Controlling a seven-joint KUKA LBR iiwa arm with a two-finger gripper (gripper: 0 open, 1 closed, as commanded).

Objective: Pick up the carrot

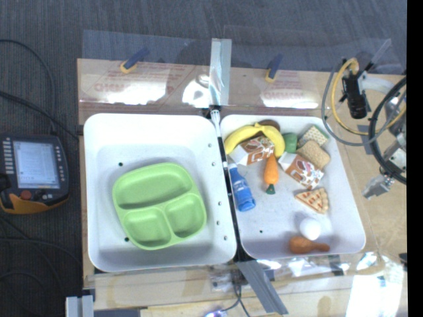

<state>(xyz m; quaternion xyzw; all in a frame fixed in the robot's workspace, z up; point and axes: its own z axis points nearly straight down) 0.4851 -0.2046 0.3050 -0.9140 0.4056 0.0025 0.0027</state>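
The carrot (271, 170) is a small orange toy with a green stem end pointing toward the front. It lies in the middle of the right bin (347, 197), between a blue bottle (242, 190) and a printed carton (303, 170). My gripper (383, 183) is off to the right, outside the right bin's edge and well away from the carrot, with grey arm parts and looped cables (350, 104) above it. Nothing lies between it and the carrot but the bin wall.
The right bin also holds a banana (246, 136), a green fruit (290, 142), crackers (316, 149), a pizza slice (314, 200), a white egg (309, 228) and an orange-brown piece (307, 245). A green divided plate (158, 205) sits in the left bin (99, 150).
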